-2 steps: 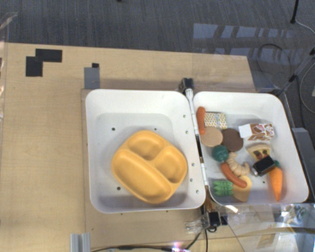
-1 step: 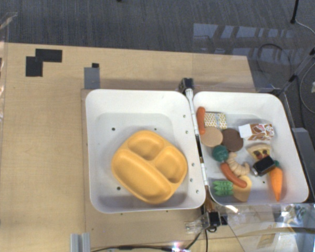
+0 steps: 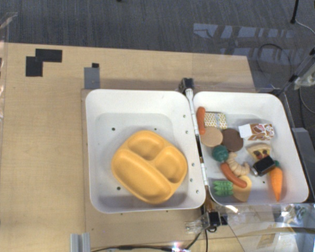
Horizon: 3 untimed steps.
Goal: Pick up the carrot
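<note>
Two shallow white bins sit side by side on a wooden bench [image 3: 42, 156], and we look down on them at a slant. Nearest us in the right bin [image 3: 291, 135], the carrot [image 3: 276, 181] lies in the lower right corner, pointed end toward us, just beside a small black item [image 3: 263, 165]. To its left we see a green piece [image 3: 221, 187] and an orange sausage shape [image 3: 234, 174]. Farther back lie a tan disc [image 3: 211, 137] touching a brown disc [image 3: 232, 138], and a patterned packet [image 3: 215, 120]. The left bin [image 3: 102, 140] holds a yellow divided plate [image 3: 149, 165]. We cannot tell the gripper's state.
</note>
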{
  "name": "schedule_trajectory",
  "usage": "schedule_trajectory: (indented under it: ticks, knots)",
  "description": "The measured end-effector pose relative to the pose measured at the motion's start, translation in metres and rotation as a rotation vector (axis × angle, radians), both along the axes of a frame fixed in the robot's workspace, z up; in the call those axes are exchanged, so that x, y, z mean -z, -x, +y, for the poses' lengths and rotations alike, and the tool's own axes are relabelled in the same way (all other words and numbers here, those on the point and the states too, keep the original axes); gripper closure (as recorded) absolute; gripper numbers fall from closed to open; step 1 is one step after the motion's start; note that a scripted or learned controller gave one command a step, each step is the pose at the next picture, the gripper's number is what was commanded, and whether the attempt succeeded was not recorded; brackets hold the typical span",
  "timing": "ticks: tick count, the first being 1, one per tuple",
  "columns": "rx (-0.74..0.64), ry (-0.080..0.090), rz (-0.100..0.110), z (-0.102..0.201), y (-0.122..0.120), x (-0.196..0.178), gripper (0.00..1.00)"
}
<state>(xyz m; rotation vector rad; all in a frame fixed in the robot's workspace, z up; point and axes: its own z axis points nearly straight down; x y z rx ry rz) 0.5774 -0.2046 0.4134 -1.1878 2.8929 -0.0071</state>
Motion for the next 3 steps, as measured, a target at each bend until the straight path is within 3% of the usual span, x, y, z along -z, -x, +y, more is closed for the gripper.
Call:
schedule_trajectory:
  ticks: [1,2,3]
  knots:
    - [-0.306,0.01,-0.015,0.0,0.022,-0.097,0.0]
    - [-0.721,0.01,-0.006,0.0,-0.001,-0.08,0.0]
    - [-1.173,0.012,-0.004,0.001,-0.038,-0.047,0.0]
